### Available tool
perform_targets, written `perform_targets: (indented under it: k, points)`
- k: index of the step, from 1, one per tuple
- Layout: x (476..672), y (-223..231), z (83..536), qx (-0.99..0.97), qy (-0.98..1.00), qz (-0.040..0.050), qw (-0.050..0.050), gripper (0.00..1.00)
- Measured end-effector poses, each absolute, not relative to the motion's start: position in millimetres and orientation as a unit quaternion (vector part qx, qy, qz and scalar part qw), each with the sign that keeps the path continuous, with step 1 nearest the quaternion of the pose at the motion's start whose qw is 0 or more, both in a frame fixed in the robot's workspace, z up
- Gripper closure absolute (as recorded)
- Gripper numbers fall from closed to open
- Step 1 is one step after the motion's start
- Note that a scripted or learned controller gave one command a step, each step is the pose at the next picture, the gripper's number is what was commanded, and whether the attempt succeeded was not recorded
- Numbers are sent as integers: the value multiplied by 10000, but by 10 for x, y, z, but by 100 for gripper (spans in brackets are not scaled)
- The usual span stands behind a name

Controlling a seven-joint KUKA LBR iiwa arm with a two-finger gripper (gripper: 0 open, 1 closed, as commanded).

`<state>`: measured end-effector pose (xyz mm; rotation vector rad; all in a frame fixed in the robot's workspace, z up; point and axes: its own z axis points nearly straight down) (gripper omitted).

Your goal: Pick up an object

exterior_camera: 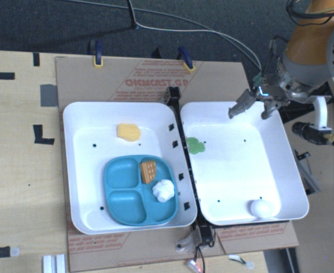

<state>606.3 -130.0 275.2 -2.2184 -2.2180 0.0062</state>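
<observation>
The gripper (251, 109) hangs at the upper right of the frame, over the far right corner of the right bin (280, 152), its two dark fingers spread apart with nothing between them. Below and to the left of it, well apart from the jaws, a small green object (196, 146) lies against the right bin's left wall. A white ball (263, 208) sits near that bin's lower right corner, farther still from the jaws. In the left bin (78, 152), a yellow lump (128, 132) rests above a blue divided plate (121, 201), which carries a waffle-like brown piece (148, 171) and a white crumpled object (164, 190).
</observation>
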Motion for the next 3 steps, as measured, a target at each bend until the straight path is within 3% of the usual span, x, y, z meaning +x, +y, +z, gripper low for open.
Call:
perform_targets:
  k: [1,3]
  points:
    - [6072,-1298,2783,-7070,-7072,1,1,0]
    - [6102,-1205,1740,-7068,-7074,12,15,0]
